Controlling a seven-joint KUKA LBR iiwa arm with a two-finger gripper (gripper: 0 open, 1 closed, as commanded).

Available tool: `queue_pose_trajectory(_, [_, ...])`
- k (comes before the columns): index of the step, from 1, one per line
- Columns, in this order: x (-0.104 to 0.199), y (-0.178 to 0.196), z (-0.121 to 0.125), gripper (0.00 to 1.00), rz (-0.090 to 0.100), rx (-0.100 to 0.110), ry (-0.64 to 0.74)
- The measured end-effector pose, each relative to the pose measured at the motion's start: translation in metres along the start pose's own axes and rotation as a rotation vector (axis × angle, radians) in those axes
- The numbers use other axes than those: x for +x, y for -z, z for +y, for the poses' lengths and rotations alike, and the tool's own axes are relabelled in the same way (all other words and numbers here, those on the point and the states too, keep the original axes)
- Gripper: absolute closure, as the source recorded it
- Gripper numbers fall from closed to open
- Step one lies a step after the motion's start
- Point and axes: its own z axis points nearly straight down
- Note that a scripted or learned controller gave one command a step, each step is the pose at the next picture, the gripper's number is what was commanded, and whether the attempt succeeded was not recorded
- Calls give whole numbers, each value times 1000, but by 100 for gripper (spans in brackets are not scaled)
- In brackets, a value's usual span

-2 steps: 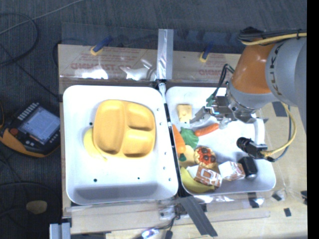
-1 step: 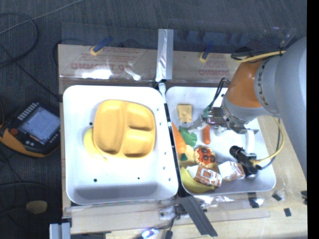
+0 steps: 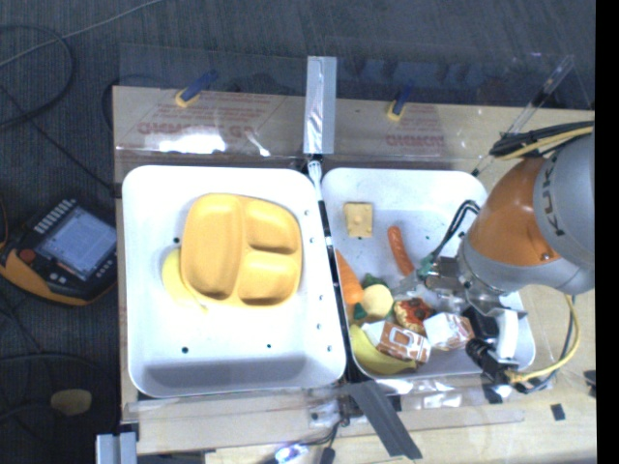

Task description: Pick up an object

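Arm (image 3: 537, 225) reaches in from the right, wrist low over the right bin (image 3: 426, 187), near its front corner. Gripper (image 3: 464, 322) is down in the clutter there; whether it is wide, narrow or gripping, I cannot tell, the wrist body blocks it.

Right bin contents: a yellow cheese-like block (image 3: 359, 219) at the back, alone; a small orange carrot (image 3: 398, 246) near the middle; a bigger orange carrot (image 3: 347, 276) along the left wall; a yellow-green lemon (image 3: 377, 301); a banana (image 3: 372, 354) curved along the front; a brown-and-white snack packet (image 3: 403, 339) on the banana; a small red-and-dark item (image 3: 414, 311), too small to name; a white packet (image 3: 447, 330) right under the wrist. Front pile is packed, items touching.

Left bin (image 3: 145, 259) holds a yellow divided tray (image 3: 240, 249), flipped over, with a pale yellow plate (image 3: 174, 276) peeking out beneath.

Step, my read: descent or closing on the front pile, target probably the white packet or the snack packet. Nothing looks lifted yet.

Next move calls for closing firmly on one item, then a straight lift. Risk: neighbours drag along, or flat packet slips.
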Motion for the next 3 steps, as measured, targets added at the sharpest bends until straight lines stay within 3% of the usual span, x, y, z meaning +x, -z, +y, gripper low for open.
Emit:
queue_pose_trajectory(1, [0, 8, 1, 100, 0, -2, 1])
queue_pose_trajectory(2, [1, 8, 0, 0, 1, 1, 1])
queue_pose_trajectory(3, [18, -2, 80, 0, 1, 0, 129])
